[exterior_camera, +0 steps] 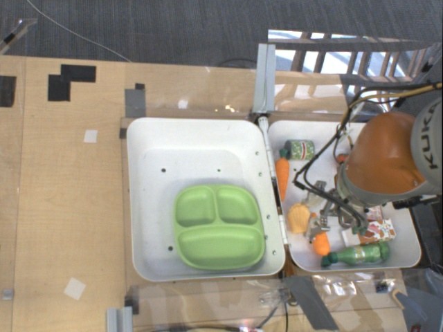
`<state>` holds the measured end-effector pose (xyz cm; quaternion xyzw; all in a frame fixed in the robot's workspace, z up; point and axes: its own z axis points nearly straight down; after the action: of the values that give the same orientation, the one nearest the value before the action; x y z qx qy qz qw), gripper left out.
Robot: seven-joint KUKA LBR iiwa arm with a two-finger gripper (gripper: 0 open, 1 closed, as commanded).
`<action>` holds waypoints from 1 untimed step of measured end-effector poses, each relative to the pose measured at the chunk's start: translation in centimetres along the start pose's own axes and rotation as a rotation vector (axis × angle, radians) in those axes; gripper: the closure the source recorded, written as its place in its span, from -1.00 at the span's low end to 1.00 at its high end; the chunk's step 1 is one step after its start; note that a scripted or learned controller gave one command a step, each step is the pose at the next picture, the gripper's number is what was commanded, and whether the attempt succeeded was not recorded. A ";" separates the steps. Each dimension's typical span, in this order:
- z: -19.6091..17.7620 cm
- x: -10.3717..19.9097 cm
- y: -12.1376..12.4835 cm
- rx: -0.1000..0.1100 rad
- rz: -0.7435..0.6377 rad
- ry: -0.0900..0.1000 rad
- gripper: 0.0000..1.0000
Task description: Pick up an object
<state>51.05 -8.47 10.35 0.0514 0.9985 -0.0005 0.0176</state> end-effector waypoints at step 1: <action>-12.9 0.2 1.4 0.000 -0.057 0.013 1.00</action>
<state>50.53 -7.02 23.23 0.0230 0.9997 -0.0007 0.0111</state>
